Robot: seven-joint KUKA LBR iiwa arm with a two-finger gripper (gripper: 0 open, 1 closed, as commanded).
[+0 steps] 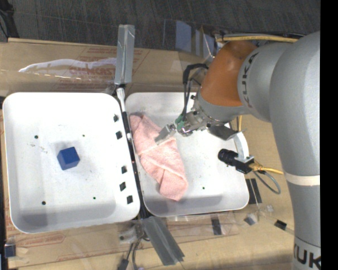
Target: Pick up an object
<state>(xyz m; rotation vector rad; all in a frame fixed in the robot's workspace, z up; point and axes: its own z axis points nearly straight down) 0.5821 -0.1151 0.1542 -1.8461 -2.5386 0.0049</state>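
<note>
A crumpled pink terry cloth (159, 156) lies in the right-hand shallow white plastic bin (228, 198), stretched along that bin's left wall from the upper corner down towards the lower middle, its lower end folded into a thicker lump. The grey arm's two-finger gripper (170, 130) hangs over the cloth's upper part, its tips just at the edge of the fabric; whether the jaws stand wide or narrow I cannot tell from this slant, and no fabric is seen lifted between them. In the left-hand white bin (22, 218) sits a small blue cube (69, 157), well apart from the arm

The cloth looks light, soft and limp, so it will sag and trail once raised, and will not slip like a hard thing, though a thin pinch may pull free. The best hold seems to be a raised fold or ridge, such as the wrinkled crest near the upper middle or the bulky folded lower end, where the jaws can gather several layers. A flat single layer pressed on the bin floor would likely give nothing to grip
</note>
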